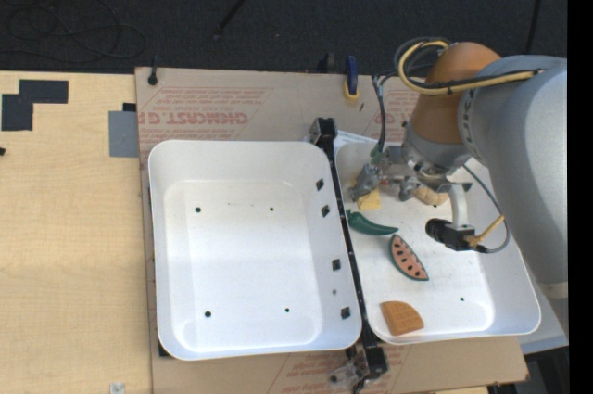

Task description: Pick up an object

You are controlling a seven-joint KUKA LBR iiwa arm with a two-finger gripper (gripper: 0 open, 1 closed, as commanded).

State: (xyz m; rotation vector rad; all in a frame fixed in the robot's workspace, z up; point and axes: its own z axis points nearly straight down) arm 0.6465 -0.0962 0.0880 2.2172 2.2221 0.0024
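The gripper (375, 184) hangs low in the right bin (505, 313); I cannot tell its jaw state. Yellow piece (369, 200) lies just below: descend squarely, then close.

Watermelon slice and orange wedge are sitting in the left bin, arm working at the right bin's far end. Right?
Not quite. The camera view shows the watermelon slice and orange wedge in the right bin, not the left bin. The arm does work at the right bin's far end.

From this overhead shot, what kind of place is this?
Likely a robotics lab grasping bench: two shallow white plastic bins on cardboard, a grey KUKA arm reaching in, toy food such as a watermelon slice, loose black cables behind.
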